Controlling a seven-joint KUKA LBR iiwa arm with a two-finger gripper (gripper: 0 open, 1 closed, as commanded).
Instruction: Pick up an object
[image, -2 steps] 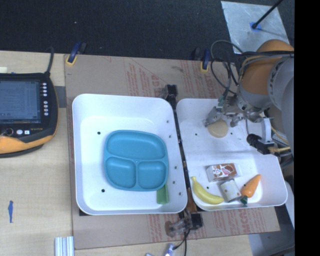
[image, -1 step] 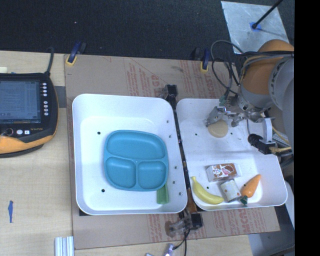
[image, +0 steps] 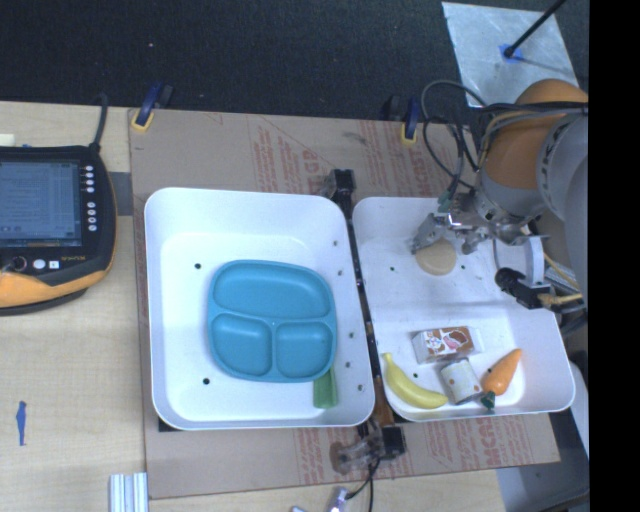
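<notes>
The gripper hangs low over the far part of the right bin, its metal fingers pointing down. Directly under and just nearer the camera than the fingers lies a tan disc, a round flat piece like a cookie. It seems to touch or nearly touch the fingertips, but whether the fingers are spread, closed, or pinching it cannot be told at this slant, and the disc appears to rest on the bin floor rather than hang between them.

Going outward from the fingers toward the near rim, well apart from them, sits a carton with a red-brown print, then a grey can, a carrot to one side of it and a banana to the other, all crowded in the near end of that bin.

Farther off, across the divider, the left bin holds a blue tray with three compartments and a green block at its near corner. Farthest from the fingers, a pendant lies on the bench.

The step in hand looks like the grasp itself, with the disc as the likely target. The next move calls for the fingers to straddle the disc's edges, close firmly, and then lift straight up; a thin flat piece may slip out.
</notes>
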